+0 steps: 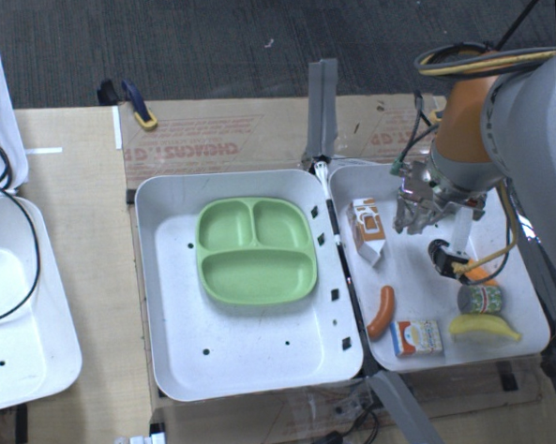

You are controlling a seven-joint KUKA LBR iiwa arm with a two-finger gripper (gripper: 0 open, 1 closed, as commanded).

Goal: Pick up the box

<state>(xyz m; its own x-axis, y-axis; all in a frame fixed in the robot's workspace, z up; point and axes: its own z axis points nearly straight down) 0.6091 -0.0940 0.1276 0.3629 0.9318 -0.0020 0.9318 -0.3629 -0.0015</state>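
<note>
The end effector (417,219) hangs low over the far part of the right bin (418,283), pointing down at the bin floor. From where I stand I cannot tell whether it is set wide or narrow. I see nothing held in it.

Two things here could pass for the box. The closer one is an orange-and-white box (368,230). It lies just beside the end effector, on the side toward the wall between the two bins, and is apart from it, not touching. Its long axis runs from the far wall toward the near wall, a little tilted. To take it, I judge the arm has to shift sideways toward that dividing wall and close across the short width.

The other is a small flat box (418,337), white with orange and blue, down by the near wall and well apart from the end effector. Its long axis runs along that wall. A sausage (381,311) lies just beside it, with a banana (484,328) and a green can (480,299) on its other side.

The left bin (170,298) holds a green divided plate (256,250).

Both boxes carry print, but it is too small to read. Red lettering runs across the cardboard sheet (198,137) on the counter (77,163) behind the bins. It is upside down from here and I cannot make it out with any confidence.
</note>
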